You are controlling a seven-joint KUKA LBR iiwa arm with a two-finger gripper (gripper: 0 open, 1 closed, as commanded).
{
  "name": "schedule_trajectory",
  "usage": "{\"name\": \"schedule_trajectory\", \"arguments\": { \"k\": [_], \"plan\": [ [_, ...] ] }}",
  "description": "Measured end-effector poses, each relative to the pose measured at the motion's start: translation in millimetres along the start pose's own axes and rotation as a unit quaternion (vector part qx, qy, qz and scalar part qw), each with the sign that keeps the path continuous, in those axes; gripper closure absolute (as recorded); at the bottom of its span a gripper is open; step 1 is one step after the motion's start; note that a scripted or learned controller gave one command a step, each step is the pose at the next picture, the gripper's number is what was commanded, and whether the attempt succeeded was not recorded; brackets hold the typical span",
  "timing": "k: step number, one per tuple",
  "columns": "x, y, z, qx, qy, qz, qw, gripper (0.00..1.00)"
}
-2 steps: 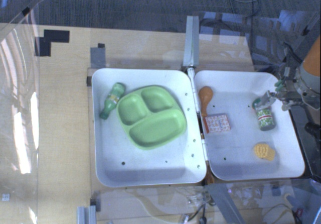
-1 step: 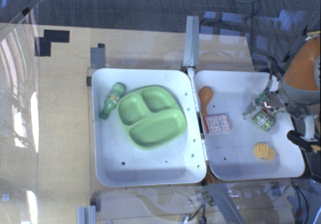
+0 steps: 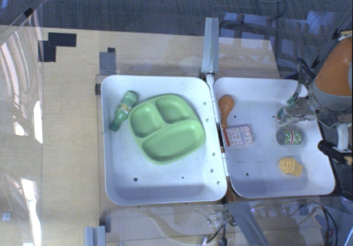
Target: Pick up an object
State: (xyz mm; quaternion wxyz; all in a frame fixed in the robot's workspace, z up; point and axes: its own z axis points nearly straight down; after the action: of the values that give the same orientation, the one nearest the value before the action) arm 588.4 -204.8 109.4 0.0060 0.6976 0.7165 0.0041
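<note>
While I watch from the overhead camera, the grey arm with its orange band reaches in from the right, over the far right part of the right-hand shallow white bin. Its two-finger gripper hangs low there, just above a small green-and-silver cylindrical can lying on its side. How the gripper is set I cannot tell; that end of the arm is a tangle of small metal parts from here. I see nothing pinched in it.

In the same bin, a yellow knobbly lump, like a toy corn piece, sits nearer the front edge, just beside the can and apart from it. Toward the bin's left wall lies a small flat box with a pink and white pattern, and just behind it an orange-brown wooden spoon-shaped piece, head toward the back, close along the wall.

Over in the left-hand shallow white bin, a light green plastic divided plate with three compartments lies flat, slightly tilted in plan. A green plastic bottle lies on its side just beside the plate's back left edge.
</note>
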Motion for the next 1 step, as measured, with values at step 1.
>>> {"name": "schedule_trajectory", "arguments": {
  "k": [1],
  "plan": [
    [0.0,0.0,0.0,0.000,0.000,0.000,1.0000,0.00]
  ]
}}
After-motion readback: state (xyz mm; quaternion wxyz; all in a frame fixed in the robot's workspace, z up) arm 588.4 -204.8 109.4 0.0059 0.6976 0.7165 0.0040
